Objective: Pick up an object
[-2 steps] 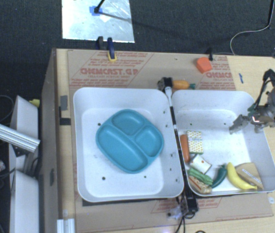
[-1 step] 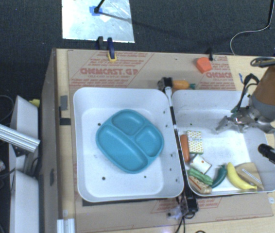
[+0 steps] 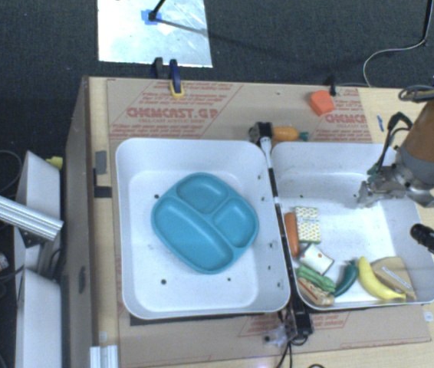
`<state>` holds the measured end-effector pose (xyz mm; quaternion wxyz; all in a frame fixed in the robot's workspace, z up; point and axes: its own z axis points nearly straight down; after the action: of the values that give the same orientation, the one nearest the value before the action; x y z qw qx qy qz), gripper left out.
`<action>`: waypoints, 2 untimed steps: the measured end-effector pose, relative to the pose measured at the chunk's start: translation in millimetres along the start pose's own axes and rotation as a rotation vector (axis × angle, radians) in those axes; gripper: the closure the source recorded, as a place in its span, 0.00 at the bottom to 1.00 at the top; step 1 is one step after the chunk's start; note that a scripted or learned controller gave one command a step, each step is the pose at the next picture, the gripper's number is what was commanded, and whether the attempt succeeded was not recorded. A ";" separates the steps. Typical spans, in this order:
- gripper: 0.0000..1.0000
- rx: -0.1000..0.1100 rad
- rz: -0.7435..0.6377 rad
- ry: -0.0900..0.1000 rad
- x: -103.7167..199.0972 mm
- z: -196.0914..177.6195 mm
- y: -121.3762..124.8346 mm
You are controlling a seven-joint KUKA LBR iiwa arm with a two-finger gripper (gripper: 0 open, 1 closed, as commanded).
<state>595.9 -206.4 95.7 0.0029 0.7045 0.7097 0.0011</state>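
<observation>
My gripper (image 3: 366, 195) hangs over the right bin (image 3: 332, 167), near its right wall and above bare white floor. It is apart from the toy food that lies along the bin's left and front sides. That food includes an orange carrot (image 3: 291, 234), a patterned square block (image 3: 307, 223), a small white box (image 3: 319, 261), green beans (image 3: 316, 279), a dark green pepper (image 3: 346, 279), a yellow banana (image 3: 376, 280) and a tan slice (image 3: 398, 271). I see nothing in the gripper.
The left bin (image 3: 148, 175) holds a blue divided plate (image 3: 205, 221). An orange block (image 3: 321, 102) and a small orange piece (image 3: 285, 134) lie on the cardboard behind the bins. A black part of the arm (image 3: 432, 241) juts over the right bin's edge.
</observation>
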 end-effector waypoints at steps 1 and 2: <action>1.00 0.001 0.003 0.002 68.7 -71.7 -48.5; 1.00 0.004 0.004 0.003 145.5 -91.6 -107.5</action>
<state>486.9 -61.4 186.3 0.0002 0.7058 0.7084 0.0008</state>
